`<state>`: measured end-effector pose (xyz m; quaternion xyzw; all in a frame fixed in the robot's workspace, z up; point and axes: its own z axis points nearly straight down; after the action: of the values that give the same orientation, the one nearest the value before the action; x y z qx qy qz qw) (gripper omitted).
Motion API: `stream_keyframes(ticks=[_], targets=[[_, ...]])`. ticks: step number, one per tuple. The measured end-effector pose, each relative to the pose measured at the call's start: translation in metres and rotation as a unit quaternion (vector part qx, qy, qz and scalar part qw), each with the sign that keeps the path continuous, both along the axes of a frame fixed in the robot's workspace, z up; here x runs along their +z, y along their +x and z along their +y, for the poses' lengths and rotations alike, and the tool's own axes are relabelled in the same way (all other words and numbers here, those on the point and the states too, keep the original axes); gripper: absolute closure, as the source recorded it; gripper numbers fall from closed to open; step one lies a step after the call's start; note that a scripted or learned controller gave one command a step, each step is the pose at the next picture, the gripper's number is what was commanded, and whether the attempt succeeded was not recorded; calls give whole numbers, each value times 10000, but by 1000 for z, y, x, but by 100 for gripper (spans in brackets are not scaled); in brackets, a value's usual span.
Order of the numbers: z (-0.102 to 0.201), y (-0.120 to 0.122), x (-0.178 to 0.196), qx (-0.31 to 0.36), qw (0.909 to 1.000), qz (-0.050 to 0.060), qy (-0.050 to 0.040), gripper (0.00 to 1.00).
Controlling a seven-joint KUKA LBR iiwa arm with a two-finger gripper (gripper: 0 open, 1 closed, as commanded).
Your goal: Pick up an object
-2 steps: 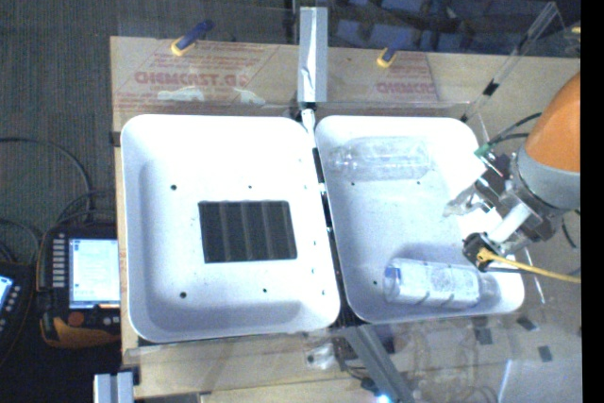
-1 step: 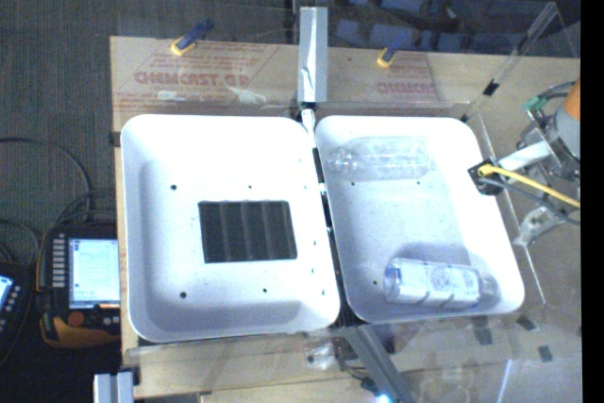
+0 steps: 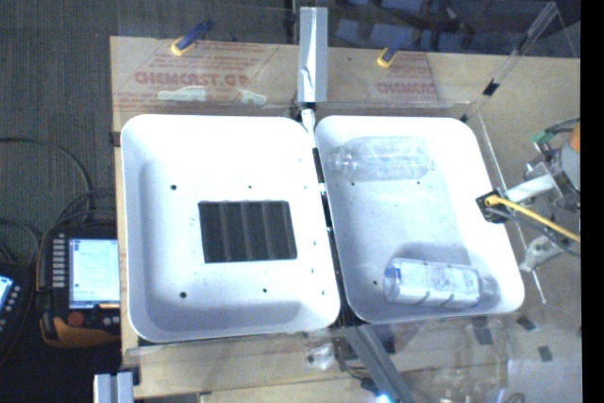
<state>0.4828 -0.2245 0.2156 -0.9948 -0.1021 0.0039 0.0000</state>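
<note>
In the right bin (image 3: 359,231) lie two clear plastic bottles. One bottle (image 3: 382,158) rests on its side near the far wall. The other bottle (image 3: 439,282), with a pale label, lies along the near wall. A black ribbed rectangular pad (image 3: 247,230) lies flat in the middle of the left bin (image 3: 151,156). My gripper (image 3: 550,203) hangs at the view's right edge, just outside the right bin's right rim, apart from both bottles and with nothing seen in it.
A clear plastic wall (image 3: 514,61) stands behind and to the right of the right bin. A metal post (image 3: 311,61) rises at the back between the bins. A handheld screen unit (image 3: 85,274) sits off the bench's left side.
</note>
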Motion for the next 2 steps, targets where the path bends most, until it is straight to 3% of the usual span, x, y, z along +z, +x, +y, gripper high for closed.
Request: stream_keyframes(ticks=[1,2], targets=[[83,2,113,-11,10000,-18,-9,0],[15,1,16,340,9994,-2,7,0]])
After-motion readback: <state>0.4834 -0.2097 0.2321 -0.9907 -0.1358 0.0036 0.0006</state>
